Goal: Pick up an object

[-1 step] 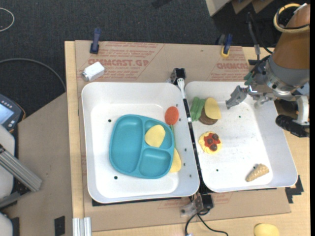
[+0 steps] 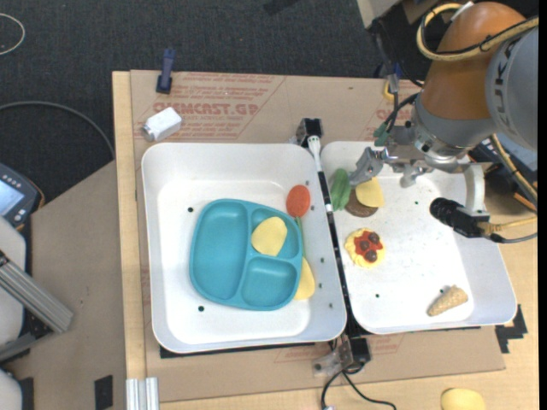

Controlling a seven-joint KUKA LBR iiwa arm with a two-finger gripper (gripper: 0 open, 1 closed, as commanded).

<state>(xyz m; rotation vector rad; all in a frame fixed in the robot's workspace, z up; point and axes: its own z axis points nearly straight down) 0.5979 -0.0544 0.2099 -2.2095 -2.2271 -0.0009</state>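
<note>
Cardboard-topped bench (image 2: 256, 101) on dark carpet, bearing a left bin (image 2: 162, 229) with a blue divided tray (image 2: 222, 254) and a right bin (image 2: 479, 289). Grey-and-orange arm (image 2: 461, 67) over the right bin; gripper (image 2: 389, 162) fingers spread apart, holding nothing. Burger (image 2: 367, 197) just below the gripper, green piece (image 2: 340, 190) beside it, pizza slice (image 2: 367, 248) and cone (image 2: 447, 300) farther down.

Dark carpeted floor (image 2: 77, 49), brown cardboard-topped bench (image 2: 248, 101), aluminium rail (image 2: 34, 301) at left
</note>
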